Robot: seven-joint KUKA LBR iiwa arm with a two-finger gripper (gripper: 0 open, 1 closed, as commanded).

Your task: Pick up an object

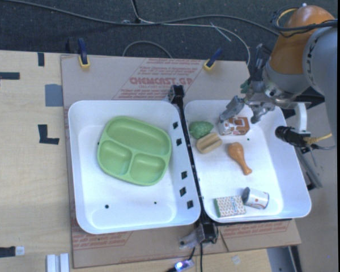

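**Gripper Poised Over a Small Carton in the Right Bin**

Cardboard sheeting, clamped at its far edge, lay under two shallow white bins set side by side, with dark carpet and loose cables beyond. The left bin (82, 169) carried a green divided plate (135, 150) and little else — well apart from the action.

The gripper (242, 113) hung over the far end of the right bin (286, 174), its two fingers spread apart, one on each side of a small brown-and-white carton (236, 126). The carton lay just below and between the jaws, and nothing showed it lifted or pinched; by the look of it the jaws straddled the carton so that closing would catch its narrow sides. Whether the fingertips touched it could not be told.

Just beside the jaws, toward the divider, sat a green leafy toy (201, 129) and a tan bread roll (209, 143), close enough that a finger might nudge them. A drumstick (239, 156) lay a little nearer the camera. Farther off, at the near end of the bin, rested a patterned box (230, 206) and a small can (255, 198) (both lying flat or on their sides) — out of the way.
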